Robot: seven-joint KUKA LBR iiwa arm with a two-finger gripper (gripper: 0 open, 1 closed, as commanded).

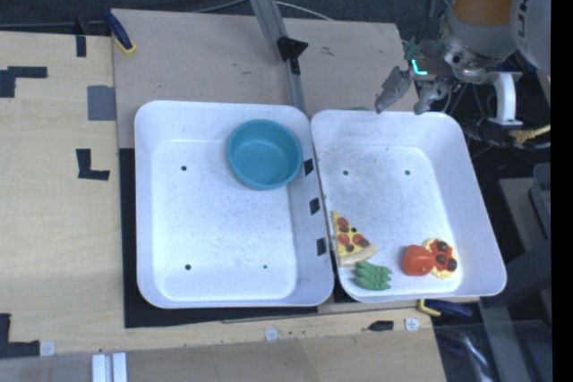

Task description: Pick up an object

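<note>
While gripper (406, 99) hangs w/ fingers spread wide, nothing between them, over right bin's (466, 148) far rim, blue bowl (264, 154) sits in left bin (161, 219).

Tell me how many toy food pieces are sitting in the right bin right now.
3, all along the right bin's near edge: a pizza slice by the left wall, a green vegetable piece just below it, and a red-and-yellow piece toward the right corner. None looks hidden.
</note>
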